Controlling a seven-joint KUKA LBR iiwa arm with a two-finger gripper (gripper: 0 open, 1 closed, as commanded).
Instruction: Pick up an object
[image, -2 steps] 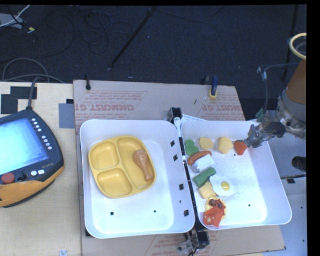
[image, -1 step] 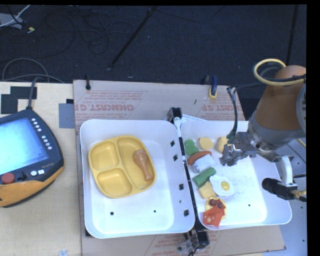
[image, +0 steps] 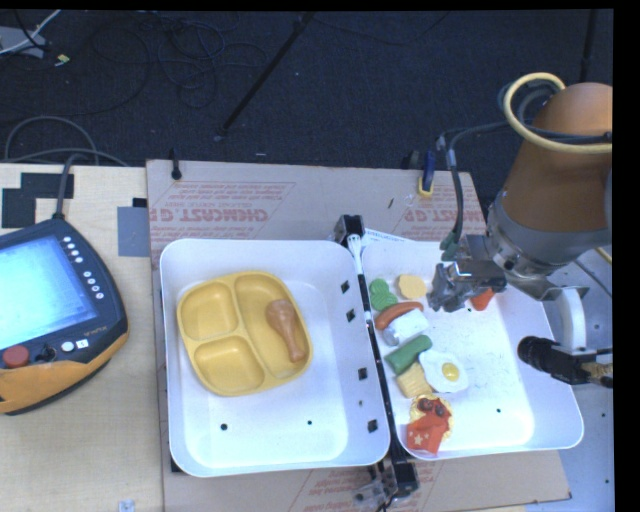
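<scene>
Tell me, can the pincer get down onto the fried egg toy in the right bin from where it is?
Probably yes. The fried egg lies flat and uncovered in the right bin, with bare floor to its right. The pincer hangs above and behind it. The green piece crowds its left edge.

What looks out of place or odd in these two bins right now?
Nothing looks spilled or damaged. The toy drumstick lies in the yellow divided tray, in the left bin. The other toy foods, including the fried egg, crowd the right bin's left side in a loose jumble.
</scene>
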